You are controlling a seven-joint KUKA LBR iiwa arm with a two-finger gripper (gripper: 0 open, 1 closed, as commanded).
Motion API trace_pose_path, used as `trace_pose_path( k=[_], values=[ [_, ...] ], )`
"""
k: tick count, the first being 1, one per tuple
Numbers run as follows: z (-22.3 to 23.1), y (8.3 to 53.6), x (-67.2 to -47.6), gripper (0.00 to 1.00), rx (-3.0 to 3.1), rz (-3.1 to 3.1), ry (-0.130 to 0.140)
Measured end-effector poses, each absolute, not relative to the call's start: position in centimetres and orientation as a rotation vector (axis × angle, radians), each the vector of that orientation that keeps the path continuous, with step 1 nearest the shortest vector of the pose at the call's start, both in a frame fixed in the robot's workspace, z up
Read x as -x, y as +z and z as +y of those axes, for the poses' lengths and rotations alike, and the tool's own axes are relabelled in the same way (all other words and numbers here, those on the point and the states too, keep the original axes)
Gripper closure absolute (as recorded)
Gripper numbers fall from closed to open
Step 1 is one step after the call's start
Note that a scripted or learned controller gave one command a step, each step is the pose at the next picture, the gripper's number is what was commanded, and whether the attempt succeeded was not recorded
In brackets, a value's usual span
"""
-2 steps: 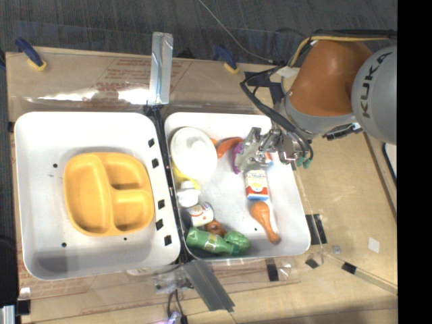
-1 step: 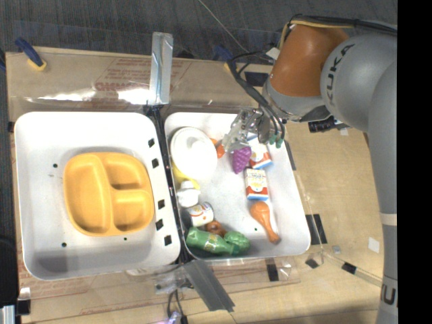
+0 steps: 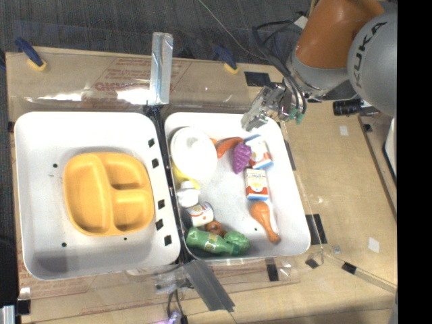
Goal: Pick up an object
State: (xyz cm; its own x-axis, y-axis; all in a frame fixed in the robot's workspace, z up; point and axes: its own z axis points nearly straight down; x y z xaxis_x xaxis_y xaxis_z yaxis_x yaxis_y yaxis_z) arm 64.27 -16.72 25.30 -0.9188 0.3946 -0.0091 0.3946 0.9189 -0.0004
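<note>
The right bin (image 3: 297, 208) holds a white bowl (image 3: 193, 151), an orange carrot (image 3: 227, 145), purple grapes (image 3: 242, 156), a small milk carton (image 3: 257, 184), another carton (image 3: 258, 151), a chicken drumstick (image 3: 264, 220), a green vegetable (image 3: 217, 242) and a small bottle (image 3: 187, 197). My gripper (image 3: 260, 115) hangs over the bin's far rim, just above the cartons, with nothing seen between its fingers.
The left bin (image 3: 34, 181) holds a yellow divided tray (image 3: 108, 193). A metal divider post (image 3: 161, 69) stands between the bins at the back. The grey arm with its orange band (image 3: 334, 29) reaches in from the upper right.
</note>
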Motion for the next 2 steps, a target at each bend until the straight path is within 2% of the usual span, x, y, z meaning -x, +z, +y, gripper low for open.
trace_pose_path(
  k=[2],
  values=[
    [-16.6, 27.3, -64.4, 1.0, -0.617, 3.07, -0.004]
  ],
)
